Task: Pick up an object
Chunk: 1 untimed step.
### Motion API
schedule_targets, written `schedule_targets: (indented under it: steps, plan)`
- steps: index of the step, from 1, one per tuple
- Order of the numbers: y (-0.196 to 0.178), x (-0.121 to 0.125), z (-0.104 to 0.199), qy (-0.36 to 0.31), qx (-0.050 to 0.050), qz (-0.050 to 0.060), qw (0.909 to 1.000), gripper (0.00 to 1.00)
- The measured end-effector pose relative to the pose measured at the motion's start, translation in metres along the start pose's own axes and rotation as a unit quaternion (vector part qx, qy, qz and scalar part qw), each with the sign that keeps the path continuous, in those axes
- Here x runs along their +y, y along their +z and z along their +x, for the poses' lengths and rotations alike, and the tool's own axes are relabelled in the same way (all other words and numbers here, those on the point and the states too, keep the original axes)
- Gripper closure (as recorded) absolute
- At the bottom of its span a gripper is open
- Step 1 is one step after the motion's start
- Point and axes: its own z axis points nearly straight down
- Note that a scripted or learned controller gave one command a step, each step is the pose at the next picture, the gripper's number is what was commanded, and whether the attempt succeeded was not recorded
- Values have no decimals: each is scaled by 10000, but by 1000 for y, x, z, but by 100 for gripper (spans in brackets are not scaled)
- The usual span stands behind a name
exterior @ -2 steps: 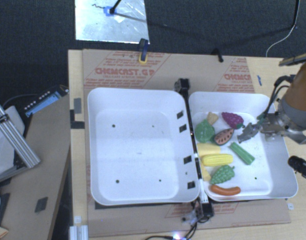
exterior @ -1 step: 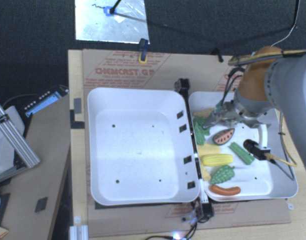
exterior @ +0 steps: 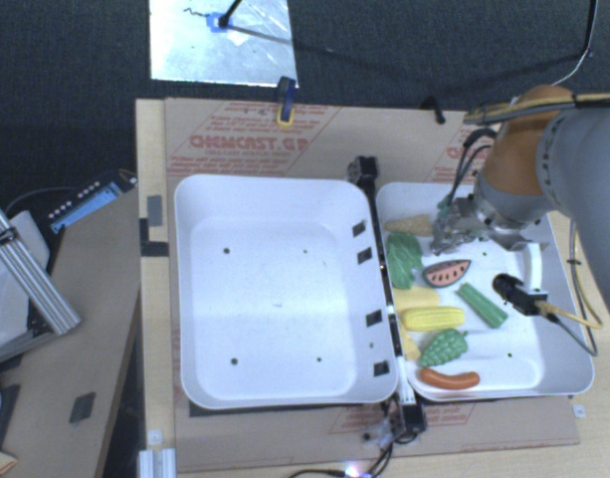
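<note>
The grey arm (exterior: pixel 583 157) reaches in from the right, and the gripper (exterior: pixel 450 231) hangs low over the right bin (exterior: pixel 543 358), up toward its far left corner. From this angle I cannot tell how wide it stands or whether it has hold of anything. The pickings are all in this bin. A pale yellow toy (exterior: pixel 409 225) lies just beside the gripper, toward the bin's left edge. The watermelon slice (exterior: pixel 447 272) sits just nearer than the gripper, red face up. A green leafy vegetable (exterior: pixel 402 257) lies to its left, against the left wall. Toward the near side, a green cucumber (exterior: pixel 482 305) lies slantwise around the middle of the bin. A yellow corn cob (exterior: pixel 432 318) rests between it and the left wall. A bumpy green toy (exterior: pixel 444 348) sits just nearer than the cob, and a red sausage (exterior: pixel 449 377) lies along the near edge. The left bin (exterior: pixel 275 287) sits alongside, wall to wall with the right one
</note>
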Motion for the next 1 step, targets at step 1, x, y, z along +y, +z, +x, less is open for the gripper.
schedule_targets:
  steps: [1]
  plan:
    - [-95, 19, 94, -45, 13, -35, 10000, 100]
